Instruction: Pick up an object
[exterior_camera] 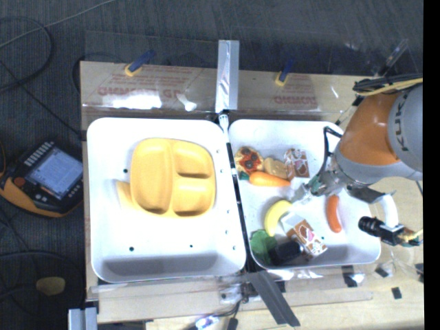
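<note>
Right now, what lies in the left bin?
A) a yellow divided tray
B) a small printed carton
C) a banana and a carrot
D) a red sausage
A: the yellow divided tray sits alone in the left bin, while the banana and other toys lie in the right bin.

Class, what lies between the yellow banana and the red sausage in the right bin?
In the camera view, bare white bin floor separates the yellow banana from the red sausage.

Dark grey carpet floor (289,5), thin cables (41,26) trailing, wooden bench (172,81), handheld pendant (45,177) lying left
</note>
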Controlling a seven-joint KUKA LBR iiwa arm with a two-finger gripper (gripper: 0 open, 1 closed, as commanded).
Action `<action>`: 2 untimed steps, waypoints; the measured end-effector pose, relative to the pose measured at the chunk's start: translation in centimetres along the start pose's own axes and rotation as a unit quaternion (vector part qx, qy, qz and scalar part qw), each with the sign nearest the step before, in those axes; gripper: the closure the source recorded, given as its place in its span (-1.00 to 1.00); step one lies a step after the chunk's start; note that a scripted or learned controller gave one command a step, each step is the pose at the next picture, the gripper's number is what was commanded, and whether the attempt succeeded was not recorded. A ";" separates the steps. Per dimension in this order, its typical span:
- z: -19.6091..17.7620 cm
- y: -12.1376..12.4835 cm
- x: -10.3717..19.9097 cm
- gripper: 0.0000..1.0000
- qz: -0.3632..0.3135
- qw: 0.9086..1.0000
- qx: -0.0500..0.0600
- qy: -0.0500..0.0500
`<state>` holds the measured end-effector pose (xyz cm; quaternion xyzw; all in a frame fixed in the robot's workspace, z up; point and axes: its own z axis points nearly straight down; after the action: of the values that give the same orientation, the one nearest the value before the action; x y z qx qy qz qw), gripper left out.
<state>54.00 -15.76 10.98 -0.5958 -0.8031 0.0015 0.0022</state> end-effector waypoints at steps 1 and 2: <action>0.0 0.0 0.1 -1.00 0.000 1.000 0.000 0.001; 2.1 9.1 -3.1 -1.00 0.074 0.997 -0.007 -0.004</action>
<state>63.60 -16.08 8.80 -0.6534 -0.7570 -0.0021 -0.0051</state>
